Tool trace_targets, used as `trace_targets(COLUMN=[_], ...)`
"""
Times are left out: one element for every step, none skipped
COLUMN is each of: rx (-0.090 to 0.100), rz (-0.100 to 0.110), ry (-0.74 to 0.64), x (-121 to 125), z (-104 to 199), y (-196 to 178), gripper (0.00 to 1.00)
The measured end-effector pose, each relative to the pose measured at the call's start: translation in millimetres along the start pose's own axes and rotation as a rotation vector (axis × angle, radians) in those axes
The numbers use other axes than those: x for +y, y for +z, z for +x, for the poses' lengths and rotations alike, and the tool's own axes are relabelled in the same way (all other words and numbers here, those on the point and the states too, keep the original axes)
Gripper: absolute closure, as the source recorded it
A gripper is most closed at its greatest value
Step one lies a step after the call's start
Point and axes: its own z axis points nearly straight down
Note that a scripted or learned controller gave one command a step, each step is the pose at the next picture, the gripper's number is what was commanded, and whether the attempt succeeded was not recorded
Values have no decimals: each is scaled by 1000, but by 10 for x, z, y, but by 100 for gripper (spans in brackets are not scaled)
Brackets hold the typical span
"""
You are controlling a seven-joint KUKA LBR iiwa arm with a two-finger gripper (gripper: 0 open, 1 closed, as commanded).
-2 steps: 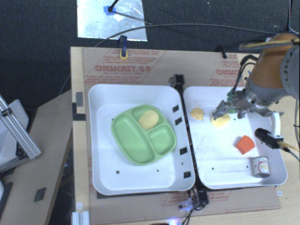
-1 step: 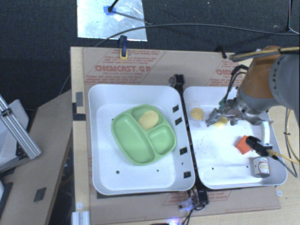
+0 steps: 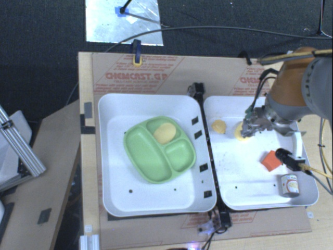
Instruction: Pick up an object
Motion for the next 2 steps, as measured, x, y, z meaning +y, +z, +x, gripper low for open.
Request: trace_targets(rx=[0, 0], rz=[-6, -6], ry=[-4, -5], x=[-12, 9], z=[-10, -13], y=[-645, -1176], gripper=[100, 100])
